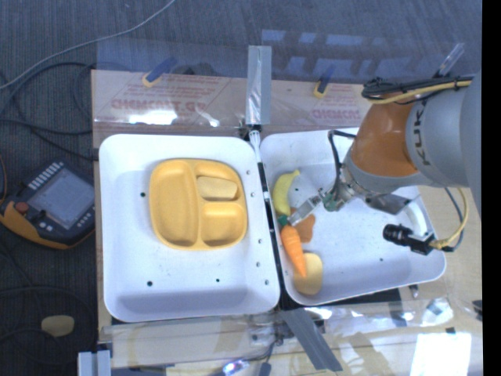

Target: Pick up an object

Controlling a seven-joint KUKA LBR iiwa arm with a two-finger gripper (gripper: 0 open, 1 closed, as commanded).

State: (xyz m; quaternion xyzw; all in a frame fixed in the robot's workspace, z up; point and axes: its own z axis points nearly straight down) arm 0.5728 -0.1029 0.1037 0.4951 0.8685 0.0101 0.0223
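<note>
- The gripper point(301, 208) is seen low in the right bin point(368, 276), right of centre frame; whether it is released or clenched cannot be told.
- A carrot point(293, 251) is found just below it, a banana point(283, 191) just above-left.
- A yellow divided tray point(197, 203) is placed in the left bin point(125, 288).

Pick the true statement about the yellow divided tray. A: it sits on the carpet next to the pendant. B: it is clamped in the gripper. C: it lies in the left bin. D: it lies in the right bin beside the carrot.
C: the yellow divided tray lies flat in the left bin, while the carrot lies in the right bin, where the gripper reaches.
</note>
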